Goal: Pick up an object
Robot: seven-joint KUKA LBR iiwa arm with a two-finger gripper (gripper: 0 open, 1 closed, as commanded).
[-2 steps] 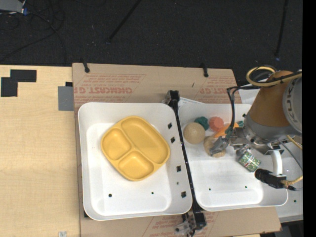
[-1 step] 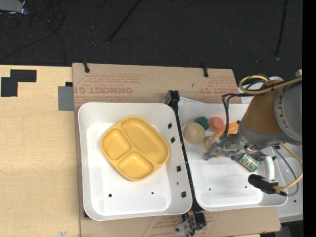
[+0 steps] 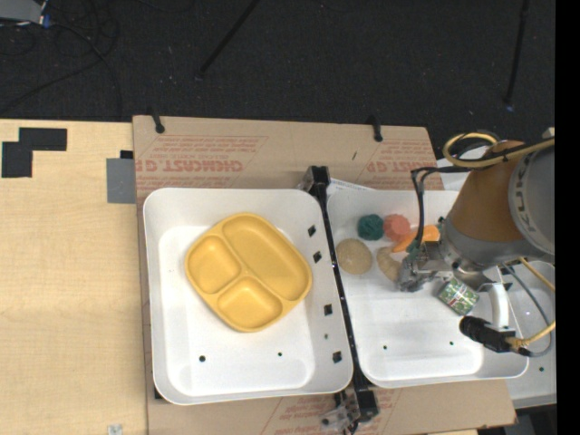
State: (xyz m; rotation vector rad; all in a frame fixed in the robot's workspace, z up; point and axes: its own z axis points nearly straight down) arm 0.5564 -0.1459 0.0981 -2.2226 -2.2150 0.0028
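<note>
A grey and orange arm (image 3: 494, 211) reaches from the right over the right bin (image 3: 426, 356), whose near half lies open, while a yellow divided plate (image 3: 248, 270) fills the middle of the left bin (image 3: 172, 352). The gripper (image 3: 412, 273) sits low by a tan disc (image 3: 354, 257), a green ball (image 3: 370, 227) and a pink ball (image 3: 396, 226) clustered at the far end; whether its fingers are apart or together cannot be told.

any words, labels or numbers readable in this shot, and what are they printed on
Red print on the brown cardboard sheet under the two white bins, above the left bin: upside down and blurred, it seems to read "CHEMCAST GP", not certain.
Red print on the same sheet by the right bin: cut off, unreadable.
Red print on the sheet's bottom edge: too small to read.
Small green-and-white label near the arm's wrist: too small to read.
</note>
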